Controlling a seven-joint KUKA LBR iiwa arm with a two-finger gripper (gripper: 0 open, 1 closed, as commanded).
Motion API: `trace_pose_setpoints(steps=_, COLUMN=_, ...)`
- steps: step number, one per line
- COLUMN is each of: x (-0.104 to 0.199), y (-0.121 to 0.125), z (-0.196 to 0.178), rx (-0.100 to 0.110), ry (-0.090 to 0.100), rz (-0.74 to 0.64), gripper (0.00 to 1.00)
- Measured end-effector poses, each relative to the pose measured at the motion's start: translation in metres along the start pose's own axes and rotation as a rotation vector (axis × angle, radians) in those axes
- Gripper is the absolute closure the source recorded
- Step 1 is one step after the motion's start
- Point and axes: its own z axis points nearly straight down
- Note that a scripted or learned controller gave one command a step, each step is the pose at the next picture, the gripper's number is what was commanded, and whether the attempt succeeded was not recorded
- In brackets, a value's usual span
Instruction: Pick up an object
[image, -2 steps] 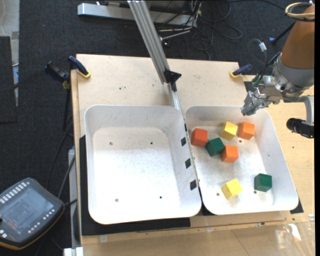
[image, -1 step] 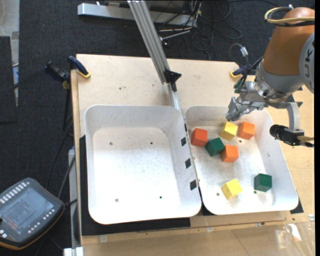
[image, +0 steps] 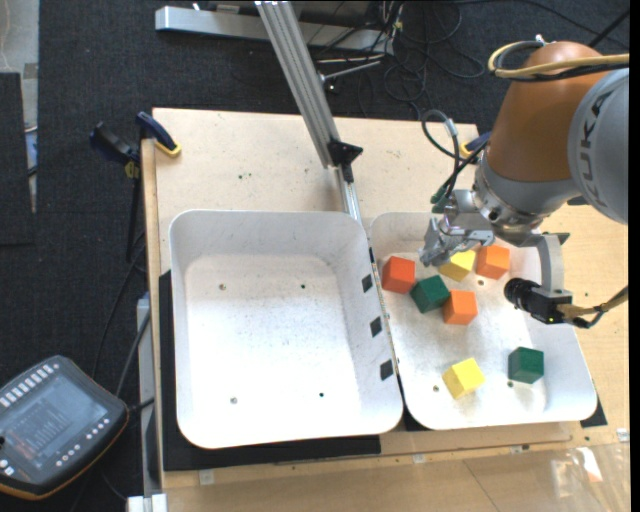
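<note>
The right bin (image: 560, 400) holds several small cubes. An orange cube (image: 399, 273) lies near its left wall, with a green cube (image: 431, 293) and another orange cube (image: 460, 307) beside it. A yellow cube (image: 460, 264) and an orange cube (image: 492, 261) sit at the back, right under my gripper (image: 446, 246). The gripper hangs low over the yellow cube, partly covering it. A second yellow cube (image: 463, 377) and a dark green cube (image: 526, 365) lie nearer the front.
The left bin (image: 200, 240) stands beside the right one. A slanted metal bar (image: 305, 85) crosses the bench behind the bins. A black camera unit (image: 535, 297) juts out beside the wrist. A pendant (image: 45, 425) lies at the lower left.
</note>
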Motion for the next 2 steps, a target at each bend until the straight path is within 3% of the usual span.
trace_pose_setpoints(steps=2, x=0.1, y=-0.048, z=0.0, rx=0.001, ry=-0.001, rz=0.0, gripper=1.0)
